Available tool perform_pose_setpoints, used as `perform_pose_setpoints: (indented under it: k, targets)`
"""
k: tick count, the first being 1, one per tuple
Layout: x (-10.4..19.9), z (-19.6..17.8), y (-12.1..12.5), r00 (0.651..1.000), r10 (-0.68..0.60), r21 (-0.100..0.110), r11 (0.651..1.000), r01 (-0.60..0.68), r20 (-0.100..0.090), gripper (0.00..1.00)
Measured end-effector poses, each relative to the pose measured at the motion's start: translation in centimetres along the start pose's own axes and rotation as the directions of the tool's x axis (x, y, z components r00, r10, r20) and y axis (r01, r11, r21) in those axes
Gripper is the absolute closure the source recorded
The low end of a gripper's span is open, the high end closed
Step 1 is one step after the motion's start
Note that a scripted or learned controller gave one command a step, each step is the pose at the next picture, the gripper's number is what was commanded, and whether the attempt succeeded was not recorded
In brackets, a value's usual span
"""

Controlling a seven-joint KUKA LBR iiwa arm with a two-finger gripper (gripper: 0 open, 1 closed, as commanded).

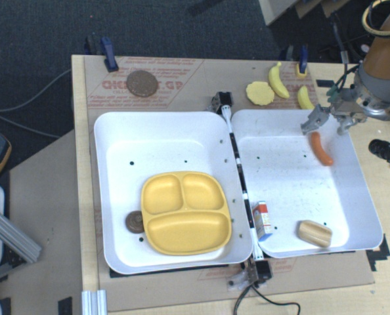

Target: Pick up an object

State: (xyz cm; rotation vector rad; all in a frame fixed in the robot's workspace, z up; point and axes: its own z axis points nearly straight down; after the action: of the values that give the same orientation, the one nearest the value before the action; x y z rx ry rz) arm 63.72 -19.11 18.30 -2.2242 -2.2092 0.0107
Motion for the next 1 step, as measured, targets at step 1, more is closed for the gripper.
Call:
perform_pose_setpoints:
  k: [1]
  targets:
    - [-3.03,0.12,3.07,1.000,-0.005,-0.014,1.000,0.005,0.003,0.00]
